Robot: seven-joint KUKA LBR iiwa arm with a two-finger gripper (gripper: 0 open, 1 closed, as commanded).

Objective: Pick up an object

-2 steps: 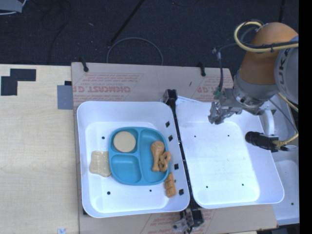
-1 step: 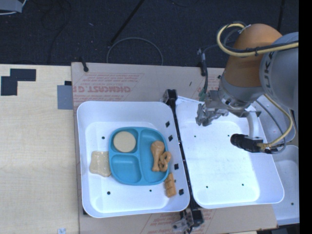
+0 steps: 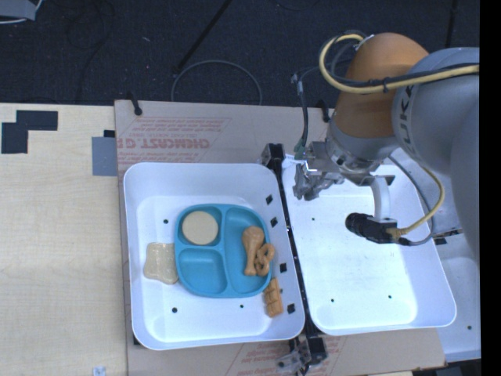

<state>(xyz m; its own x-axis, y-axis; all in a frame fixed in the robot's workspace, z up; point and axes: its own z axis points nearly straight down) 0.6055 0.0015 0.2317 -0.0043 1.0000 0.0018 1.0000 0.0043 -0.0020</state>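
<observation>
Pretzel point(image 3: 257, 251) on blue tray point(image 3: 211, 276)

Two bins side by side on bench. Left bin point(image 3: 149, 210) holds sectioned tray point(image 3: 207, 276) near centre; round cracker point(image 3: 199, 227) in tray's rear-left compartment, pretzel point(image 3: 257, 251) in right compartment. Bread piece point(image 3: 161, 263) against tray's left edge, small pastry point(image 3: 272, 298) just off tray's front-right corner. Gripper point(image 3: 307, 185) above right bin point(image 3: 368, 296), rear-left corner.

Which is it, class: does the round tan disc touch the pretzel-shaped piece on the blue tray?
Apart. The camera view shows the round tan disc and the pretzel-shaped piece in separate compartments of the blue tray, a raised divider between them.
</observation>
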